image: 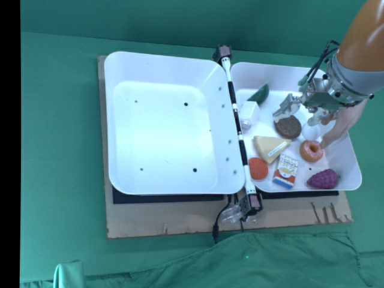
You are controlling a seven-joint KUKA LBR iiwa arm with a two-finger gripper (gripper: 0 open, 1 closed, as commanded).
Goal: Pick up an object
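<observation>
Hovering over the right bin (351, 161), the claw (312, 105) is hanging at the end of the grey arm (360, 53), which is reaching in from the right. Whether it is open or closed I cannot tell from this slanted view, and nothing is showing in its grip.

Lying just below and to the left of the claw is a round brown cookie (288, 126), the nearest candidate. It is looking flat, stiff and light, probably a plastic toy, so it is likely asking for a pinch across its rim rather than its face; a low profile like that may be slipping out easily.

Sitting further down the bin are a pink donut (311, 151), a yellow cheese wedge (270, 147), an orange round piece (258, 168), a small carton (287, 171) and a purple bunch of grapes (323, 179). A green wedge (260, 93) and a white block (248, 110) are resting near the divider. The left bin (120, 71) is lying beside it on the worktop (60, 131).
</observation>
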